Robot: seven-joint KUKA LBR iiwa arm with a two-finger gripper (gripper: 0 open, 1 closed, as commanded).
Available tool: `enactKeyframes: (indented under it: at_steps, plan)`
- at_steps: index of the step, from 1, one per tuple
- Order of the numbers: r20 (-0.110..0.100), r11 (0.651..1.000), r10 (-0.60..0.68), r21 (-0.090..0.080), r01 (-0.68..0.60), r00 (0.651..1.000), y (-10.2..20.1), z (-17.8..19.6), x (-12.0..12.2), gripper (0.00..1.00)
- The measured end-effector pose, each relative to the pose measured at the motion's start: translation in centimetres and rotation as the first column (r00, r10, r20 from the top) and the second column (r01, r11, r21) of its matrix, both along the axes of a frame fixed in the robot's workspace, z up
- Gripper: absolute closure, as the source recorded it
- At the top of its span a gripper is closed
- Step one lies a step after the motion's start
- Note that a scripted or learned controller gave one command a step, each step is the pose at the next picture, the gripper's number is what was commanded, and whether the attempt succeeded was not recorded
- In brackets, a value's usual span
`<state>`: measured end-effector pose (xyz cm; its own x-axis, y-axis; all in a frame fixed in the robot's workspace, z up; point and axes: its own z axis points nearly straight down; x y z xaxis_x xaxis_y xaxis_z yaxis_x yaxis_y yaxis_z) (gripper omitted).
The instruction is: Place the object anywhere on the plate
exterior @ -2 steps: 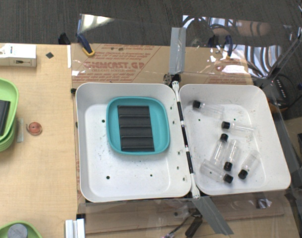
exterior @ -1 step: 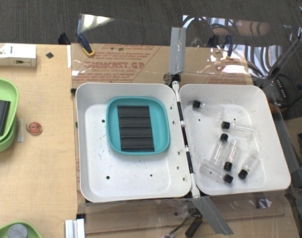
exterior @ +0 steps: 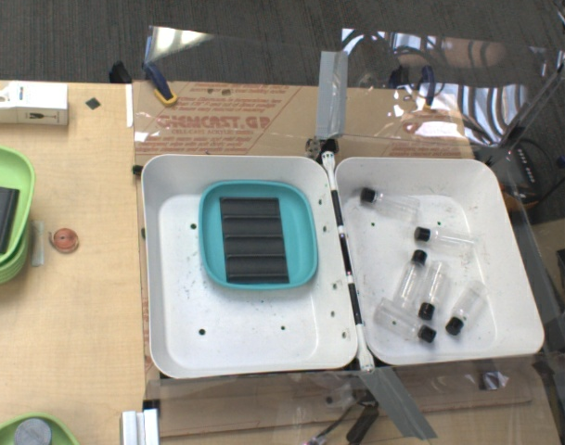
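A teal plate point(exterior: 305, 239) with a dark ribbed insert lies in the left white bin point(exterior: 236, 327), toward its back. Several clear vials with black caps lie scattered in the right white bin point(exterior: 486, 336): one point(exterior: 386, 202) near the back left, one point(exterior: 440, 237) in the middle, and a cluster point(exterior: 426, 295) toward the front.
Cardboard point(exterior: 226, 109) lines the bench behind the bins, under a clear plastic sheet. A green dish point(exterior: 13, 170) holding a dark block sits at the far left on the wooden table, with a small round red piece point(exterior: 65, 240) beside it. A white box point(exterior: 27, 103) lies at the back left.
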<state>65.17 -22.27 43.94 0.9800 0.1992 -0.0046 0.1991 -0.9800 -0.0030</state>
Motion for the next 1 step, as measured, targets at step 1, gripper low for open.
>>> enactKeyframes:
  at_steps: [1]
  plan:
    - [-0.001, 1.000, -0.001, 0.000, 0.001, 1.000, -0.01, -0.06, -0.08, 0.00]
